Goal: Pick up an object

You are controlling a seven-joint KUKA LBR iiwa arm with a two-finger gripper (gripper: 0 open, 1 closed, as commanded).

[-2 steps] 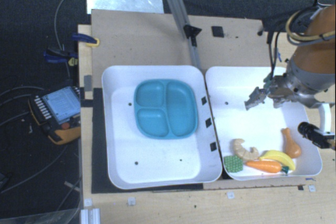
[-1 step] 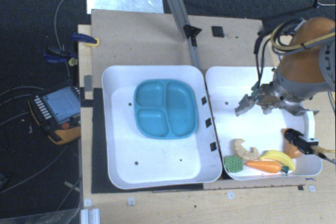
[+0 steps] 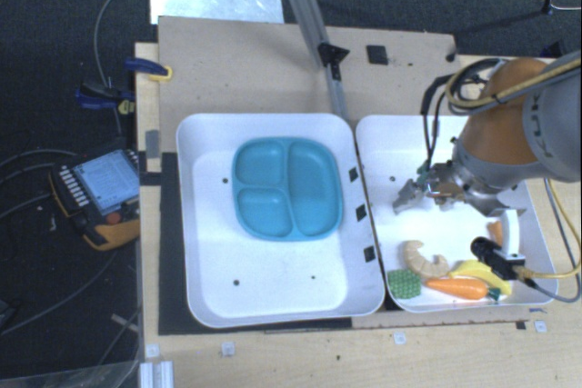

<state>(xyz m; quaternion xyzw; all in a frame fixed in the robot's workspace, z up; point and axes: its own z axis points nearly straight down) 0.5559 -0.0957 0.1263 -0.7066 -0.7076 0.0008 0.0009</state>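
Overhead slanted view of a tan bench [image 3: 273, 59] bearing two shallow white bins side by side; the left white bin [image 3: 205, 277] holds a light-blue plastic plate with three compartments [image 3: 287, 188], lying flat in the bin's upper middle; the right white bin [image 3: 386, 145] holds a cluster of small toy foods along its near edge; the grey arm with its orange band [image 3: 505, 118] enters from the right side and bends down over the right bin's centre; the two-finger gripper [image 3: 406, 197] points toward the bin's left wall and hangs above bare bin floor, with its fingers slightly parted and nothing visible between them; the objects available for picking all lie apart from the gripper, nearer the bin's front edge; a tan curved piece resembling a shrimp or pastry [image 3: 425, 260] sits just left of centre at the front; a green textured square piece [image 3: 405, 283] lies at the front left corner; an orange carrot-shaped toy [image 3: 457, 288] lies along the front edge, touching a yellow banana-shaped toy [image 3: 480, 271] just behind it; a small orange piece [image 3: 496, 231] sits near the right wall, partly hidden by the arm's hardware; a grey pole [image 3: 305, 4] crosses the bench's far edge
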